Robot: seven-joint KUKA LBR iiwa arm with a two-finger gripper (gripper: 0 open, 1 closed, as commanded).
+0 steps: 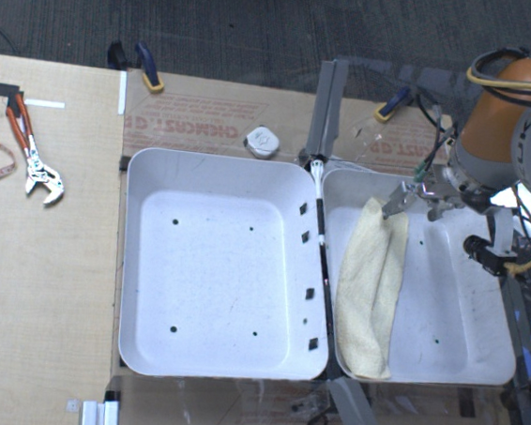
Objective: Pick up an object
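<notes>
**At the towel's top corner**

My gripper [401, 200] sits over the right bin [462, 360], at its upper left part, right at the top end of the towel [370, 293]. My fingertips meet the cloth's upper edge there, and they look drawn close together on it, but the view is too small and dark at that spot for me to tell whether cloth is really pinched between them or how wide they stand.

The towel is the landmark for the rest. It is cream-coloured and lies as a long folded strip along the right bin's left side, running from my fingertips down to the bin's lower left corner. Its left edge lies against the wall next to the divider [318, 250] between the two bins. To the towel's right the bin floor is bare white. My arm, with its orange band [507, 110], comes in from the towel's upper right.

Left of the towel, across the divider, is the left bin [137, 269]. Above and left of the towel, a small white round thing [263, 141] lies on the bench just above the left bin's top rim. Far left of the towel, a wrench [35, 159] lies on the bench.
</notes>
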